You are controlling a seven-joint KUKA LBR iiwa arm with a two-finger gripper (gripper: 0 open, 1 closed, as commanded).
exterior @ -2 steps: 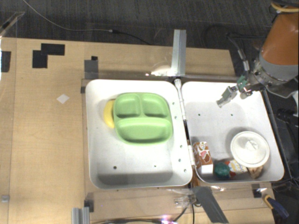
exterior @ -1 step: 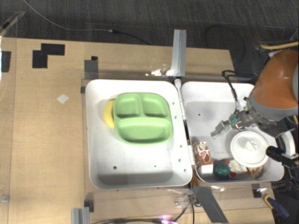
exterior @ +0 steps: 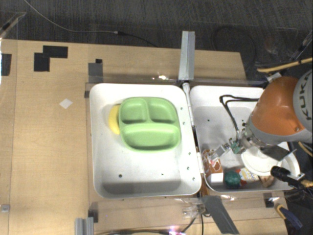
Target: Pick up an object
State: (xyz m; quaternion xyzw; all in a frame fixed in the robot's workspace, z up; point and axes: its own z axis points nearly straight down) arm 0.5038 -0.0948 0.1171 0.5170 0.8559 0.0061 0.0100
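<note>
My gripper point(exterior: 234, 147) hangs low over the right bin point(exterior: 215, 116), near the bin's front half. The orange band of the arm point(exterior: 279, 109) covers much of the bin's right side. Just below and left of the gripper lies a brown-and-red packet point(exterior: 213, 163). A dark green round object point(exterior: 232, 179) sits by the front wall, with a small red-and-white item point(exterior: 248, 174) beside it. A white round dish point(exterior: 257, 162) lies to the gripper's lower right, partly under the arm. Nothing can be seen held in the gripper.
The left bin point(exterior: 142, 177) holds a green divided plate point(exterior: 148, 122) with a yellow object point(exterior: 114, 120) poking out from under its left edge. A black cable point(exterior: 230, 102) loops across the back of the right bin. A metal post point(exterior: 187, 58) stands between the bins.
</note>
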